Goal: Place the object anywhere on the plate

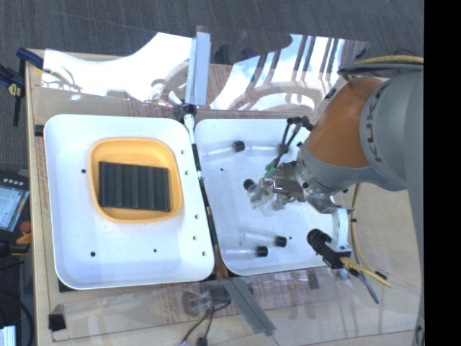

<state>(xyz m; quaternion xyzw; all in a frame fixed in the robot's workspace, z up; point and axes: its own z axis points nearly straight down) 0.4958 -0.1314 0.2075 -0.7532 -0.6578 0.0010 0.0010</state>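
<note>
A yellow plate (135,155) with a dark ribbed centre lies in the left white bin (72,251). Several clear vials with black caps lie in the right bin (223,171): one at the back (234,147), one near the middle (251,185), and two at the front (269,241) (252,251). My gripper (272,193) hangs low over the middle of the right bin, just right of the middle vial. The wrist and its fittings blur into the clear vial there, so I see nothing clearly held.
The arm's orange band (338,132) and grey body cover the right bin's right side. A black ridge (200,186) divides the two bins. A black fitting (322,245) sits at the right bin's front right corner, with cables nearby.
</note>
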